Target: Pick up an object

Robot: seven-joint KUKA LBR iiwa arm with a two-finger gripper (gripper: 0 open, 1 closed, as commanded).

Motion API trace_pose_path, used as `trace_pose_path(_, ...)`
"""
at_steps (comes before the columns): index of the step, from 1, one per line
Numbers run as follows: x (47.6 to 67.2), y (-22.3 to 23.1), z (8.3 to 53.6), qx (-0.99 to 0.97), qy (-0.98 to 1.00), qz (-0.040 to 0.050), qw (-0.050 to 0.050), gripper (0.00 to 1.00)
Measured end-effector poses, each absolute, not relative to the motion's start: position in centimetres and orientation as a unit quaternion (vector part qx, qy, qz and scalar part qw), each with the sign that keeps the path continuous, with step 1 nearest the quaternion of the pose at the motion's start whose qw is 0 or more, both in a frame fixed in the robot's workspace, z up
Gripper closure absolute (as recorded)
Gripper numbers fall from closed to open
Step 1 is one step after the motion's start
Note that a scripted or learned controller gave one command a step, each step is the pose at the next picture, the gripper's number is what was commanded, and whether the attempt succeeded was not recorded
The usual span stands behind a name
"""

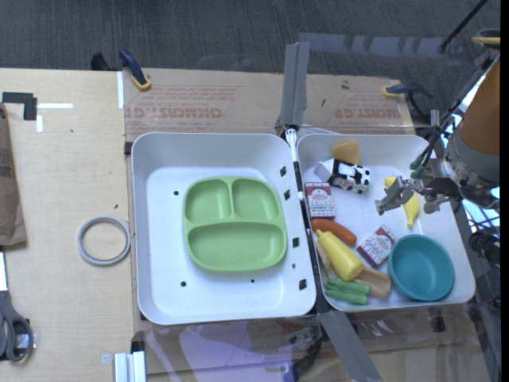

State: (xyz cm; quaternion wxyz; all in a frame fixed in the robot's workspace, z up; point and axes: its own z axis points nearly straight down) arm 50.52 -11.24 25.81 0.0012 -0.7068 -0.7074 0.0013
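Covering the table (pixel 64 181) is pale board, dark carpet beyond. Over the right bin (pixel 465 249), the gripper (pixel 407 197) hangs spread and unladen beside a banana (pixel 411 208).

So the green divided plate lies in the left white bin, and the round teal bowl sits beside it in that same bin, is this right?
Not quite. The green divided plate does lie in the left white bin, but the round teal bowl sits in the right white bin, at its near right corner, as the camera view shows.

Bright even light, soft shadows, slightly soft focus
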Motion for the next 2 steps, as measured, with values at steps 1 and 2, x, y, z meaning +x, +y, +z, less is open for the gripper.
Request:
trace_pose_path(1, 52.8, -19.3, 17.7, -0.715, -0.700, 0.0013, 0.001, 0.00)
trace_pose_path(2, 57.8, -21.1, 13.5, -0.687, -0.726, 0.0007, 0.000, 0.00)
